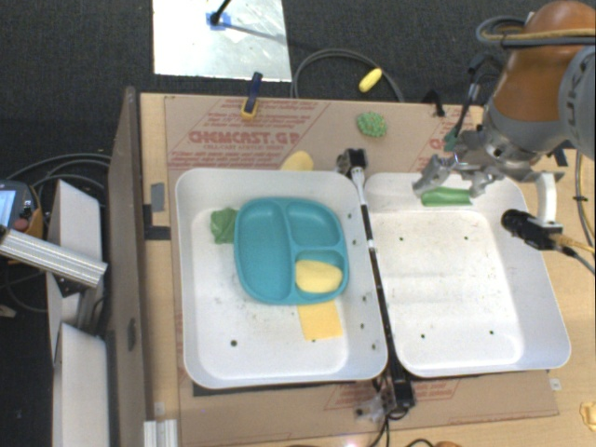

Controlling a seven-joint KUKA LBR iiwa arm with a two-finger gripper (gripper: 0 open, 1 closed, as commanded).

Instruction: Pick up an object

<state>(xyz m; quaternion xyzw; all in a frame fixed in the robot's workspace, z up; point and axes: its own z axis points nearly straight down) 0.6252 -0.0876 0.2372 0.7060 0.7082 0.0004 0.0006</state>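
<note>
Camera view: tool (458,177) low over far edge of right bin (521,343), directly above green object (444,195) lying at bin's far rim. Finger spacing: cannot tell. No grip visible; object looks seated on bin floor. Judged stage: approach done; grasp and lift left. Left bin (200,343) holds teal tray (279,240), yellow piece (318,276), untouched.

Glossy, seemingly plastic teal tray (279,250)
</note>
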